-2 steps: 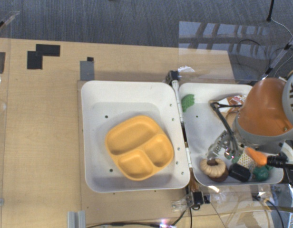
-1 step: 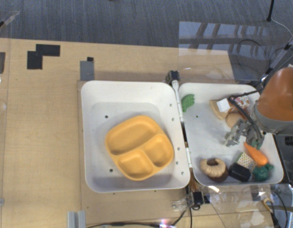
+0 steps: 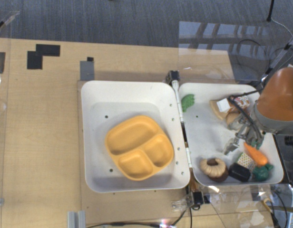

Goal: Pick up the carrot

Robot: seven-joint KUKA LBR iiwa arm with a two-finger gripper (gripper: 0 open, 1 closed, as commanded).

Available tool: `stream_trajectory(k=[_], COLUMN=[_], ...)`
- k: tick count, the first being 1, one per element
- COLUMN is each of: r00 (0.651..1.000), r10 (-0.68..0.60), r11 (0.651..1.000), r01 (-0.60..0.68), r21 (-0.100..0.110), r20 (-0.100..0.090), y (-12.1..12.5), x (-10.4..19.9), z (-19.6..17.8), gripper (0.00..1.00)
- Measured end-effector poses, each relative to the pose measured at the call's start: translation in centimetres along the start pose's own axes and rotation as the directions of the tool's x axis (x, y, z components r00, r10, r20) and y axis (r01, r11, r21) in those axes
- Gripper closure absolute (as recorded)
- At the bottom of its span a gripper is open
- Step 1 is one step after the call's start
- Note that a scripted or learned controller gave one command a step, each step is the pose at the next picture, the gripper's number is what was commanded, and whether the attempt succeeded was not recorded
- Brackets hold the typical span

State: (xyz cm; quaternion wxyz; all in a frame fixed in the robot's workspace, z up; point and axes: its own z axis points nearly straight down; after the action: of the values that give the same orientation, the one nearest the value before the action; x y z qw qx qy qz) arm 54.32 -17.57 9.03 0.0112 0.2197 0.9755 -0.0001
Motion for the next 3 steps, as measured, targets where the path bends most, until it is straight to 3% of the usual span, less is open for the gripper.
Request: stream_trajectory(k=[1,2,3], r00=[0.993,0.993,0.944], r10=[0.119,0.116,0.330], r11=[0.993,0.993,0.944], r01=[-0.119,-0.116,-0.330], r21=[-0.001,-0.006,0.005], r20=[-0.003,0.001,-0.011], y=[-4.1,-3.8,0.5], x=[1.9,1.7,4.4], z=[0.0,-1.3,-4.7], gripper=[0.00,1.00,1.00])
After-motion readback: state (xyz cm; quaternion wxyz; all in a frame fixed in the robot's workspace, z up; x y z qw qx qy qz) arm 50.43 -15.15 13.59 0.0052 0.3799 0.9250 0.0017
